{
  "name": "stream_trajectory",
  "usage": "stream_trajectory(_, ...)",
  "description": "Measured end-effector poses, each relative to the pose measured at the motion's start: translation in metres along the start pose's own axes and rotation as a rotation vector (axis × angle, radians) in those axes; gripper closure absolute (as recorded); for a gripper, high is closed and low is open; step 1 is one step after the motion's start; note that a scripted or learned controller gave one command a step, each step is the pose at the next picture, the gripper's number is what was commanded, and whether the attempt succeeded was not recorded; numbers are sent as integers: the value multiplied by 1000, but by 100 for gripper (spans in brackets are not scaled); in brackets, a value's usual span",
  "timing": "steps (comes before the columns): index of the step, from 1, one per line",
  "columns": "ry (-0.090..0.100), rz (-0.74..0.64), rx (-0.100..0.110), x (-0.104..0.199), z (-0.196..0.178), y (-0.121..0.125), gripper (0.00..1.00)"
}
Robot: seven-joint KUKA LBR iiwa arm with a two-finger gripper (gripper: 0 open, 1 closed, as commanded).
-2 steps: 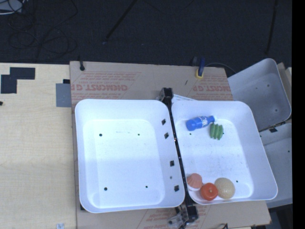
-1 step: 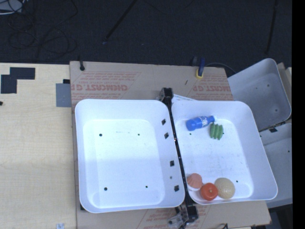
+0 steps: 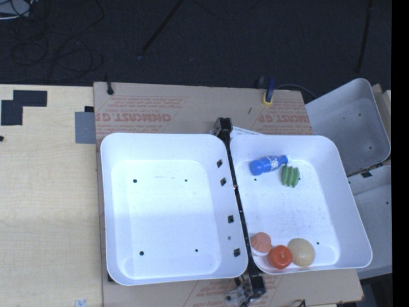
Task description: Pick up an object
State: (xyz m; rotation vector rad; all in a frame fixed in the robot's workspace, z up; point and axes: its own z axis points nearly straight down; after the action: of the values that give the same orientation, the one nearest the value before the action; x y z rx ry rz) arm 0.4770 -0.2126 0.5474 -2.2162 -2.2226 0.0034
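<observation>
The right bin (image 3: 342, 190) holds a blue bottle (image 3: 267, 164) lying on its side near the back. Just to its right lies a small green ribbed object (image 3: 291, 175). At the bin's front edge sit a pale pink round piece (image 3: 261, 242), a red-orange tomato-like object (image 3: 280, 256) and a beige ball (image 3: 301, 251), close together.
The left bin (image 3: 115, 171) stands beside the right one, joined by a black divider with clips (image 3: 230, 190). Both rest on a cardboard sheet (image 3: 166, 110). A grey-white panel (image 3: 354, 123) stands at the right, and a blue-and-yellow clamp (image 3: 269, 90) at the back.
</observation>
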Motion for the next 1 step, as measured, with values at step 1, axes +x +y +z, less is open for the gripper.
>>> stream_trajectory(1, 0, 3, 0, -1, 10, -1, 100)
